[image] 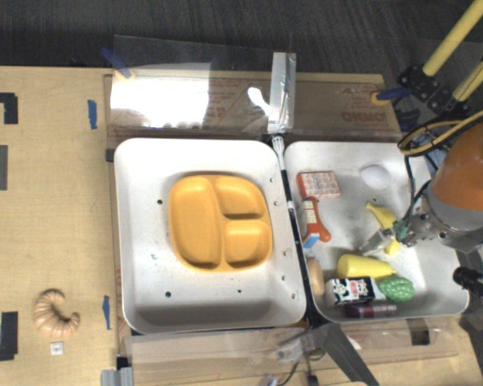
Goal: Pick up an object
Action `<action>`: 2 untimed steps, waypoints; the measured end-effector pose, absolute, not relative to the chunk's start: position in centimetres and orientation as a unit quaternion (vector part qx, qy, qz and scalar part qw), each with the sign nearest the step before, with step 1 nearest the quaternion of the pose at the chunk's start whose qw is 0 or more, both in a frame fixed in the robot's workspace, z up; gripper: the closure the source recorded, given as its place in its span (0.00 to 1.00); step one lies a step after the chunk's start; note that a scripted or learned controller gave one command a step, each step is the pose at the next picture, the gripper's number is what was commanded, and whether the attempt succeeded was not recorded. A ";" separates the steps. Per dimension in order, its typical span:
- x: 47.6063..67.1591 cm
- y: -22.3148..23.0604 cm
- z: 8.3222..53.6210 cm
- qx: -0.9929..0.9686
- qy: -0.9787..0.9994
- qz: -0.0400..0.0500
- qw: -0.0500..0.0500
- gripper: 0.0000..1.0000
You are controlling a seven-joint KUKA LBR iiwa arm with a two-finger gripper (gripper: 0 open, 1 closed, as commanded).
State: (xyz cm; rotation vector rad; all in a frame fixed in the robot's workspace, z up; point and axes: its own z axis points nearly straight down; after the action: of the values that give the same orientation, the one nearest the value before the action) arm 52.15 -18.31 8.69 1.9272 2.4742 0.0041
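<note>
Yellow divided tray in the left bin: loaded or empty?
Empty. All three compartments of the yellow tray show bare yellow plastic.

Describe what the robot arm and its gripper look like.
The arm is grey, with a broad, rounded orange band above the wrist. Black cables loop beside it. The gripper is small and metallic grey, with a green spot near its base.

yellow tray [220, 219], white bins [137, 215], green toy [396, 287]
</note>
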 end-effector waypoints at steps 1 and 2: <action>52.1 -18.3 8.7 0.615 0.789 0.001 0.003 0.00; 52.3 -18.3 9.6 0.614 0.789 0.002 0.003 1.00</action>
State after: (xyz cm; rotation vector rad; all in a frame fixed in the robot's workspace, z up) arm 52.27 -18.28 9.60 1.9267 2.4748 0.0053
